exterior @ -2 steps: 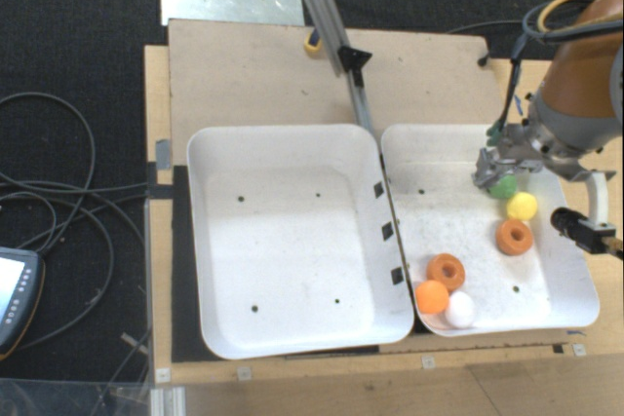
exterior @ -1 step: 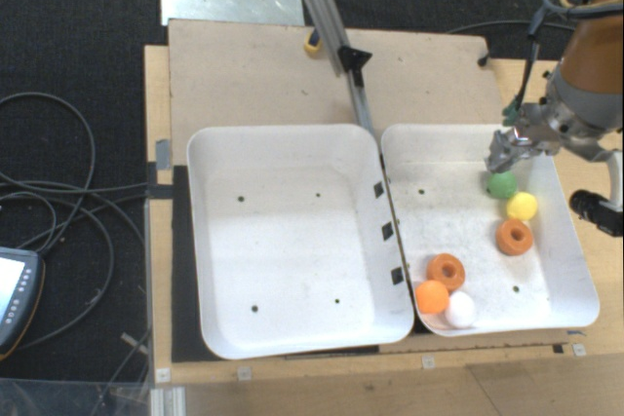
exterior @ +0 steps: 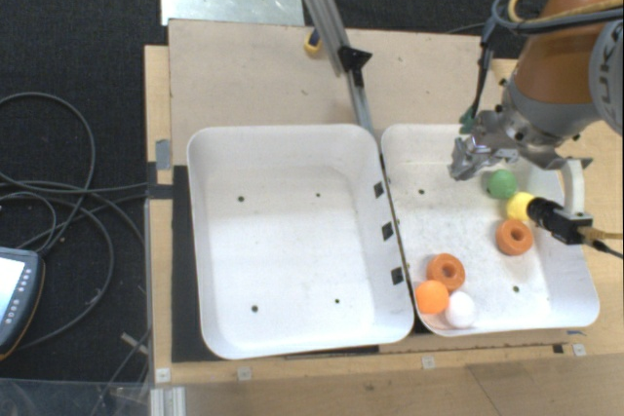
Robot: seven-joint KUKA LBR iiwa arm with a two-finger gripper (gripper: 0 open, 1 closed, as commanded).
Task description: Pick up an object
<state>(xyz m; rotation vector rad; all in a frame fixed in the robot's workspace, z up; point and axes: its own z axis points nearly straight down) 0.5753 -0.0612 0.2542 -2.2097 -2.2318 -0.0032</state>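
Gripper [exterior: 472, 157] over right bin [exterior: 429, 209], finger state unclear; green ball [exterior: 502, 183] just beside, apart.

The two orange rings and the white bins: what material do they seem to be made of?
Orange rings: probably soft foam or rubber; matte, rounded, no glare. White bins: likely thin moulded plastic; smooth, rounded corners, faint sheen. Neither is certain from the look alone.

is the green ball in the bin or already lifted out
In the bin. The green ball rests on the floor of the right bin, just beside the hand, not between its fingers.
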